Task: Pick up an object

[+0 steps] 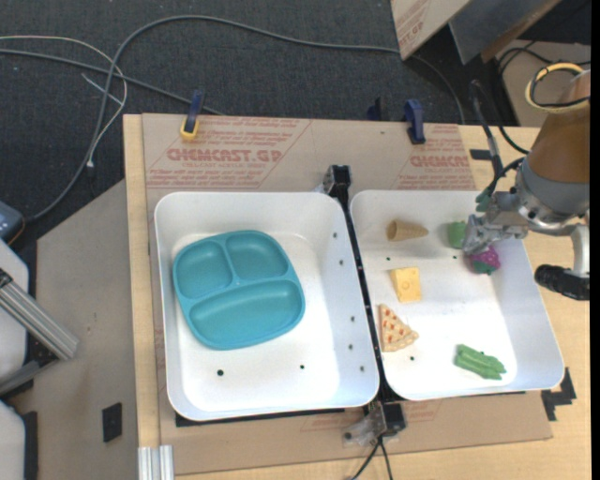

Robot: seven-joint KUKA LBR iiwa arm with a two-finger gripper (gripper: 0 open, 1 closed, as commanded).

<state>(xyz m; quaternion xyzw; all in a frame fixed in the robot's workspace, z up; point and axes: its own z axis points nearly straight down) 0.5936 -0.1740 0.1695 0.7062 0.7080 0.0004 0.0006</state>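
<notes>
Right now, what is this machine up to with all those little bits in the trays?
A robot arm reaches in from the right, and its gripper hangs over the upper part of the right bin, just above a purple piece with a green piece beside it. In that bin also lie a cone, a cheese block, a pizza slice and a green pod. The left bin holds a teal plate.

Floor (281, 75): dark grey carpet, with light cables (112, 70) trailing across the far left. Desk (272, 155): brown printed cardboard sheet, held along the far edge by two blue clamps (194, 112). Cardboard box (441, 23) at far right. Lighting even, no strong shadows.
</notes>
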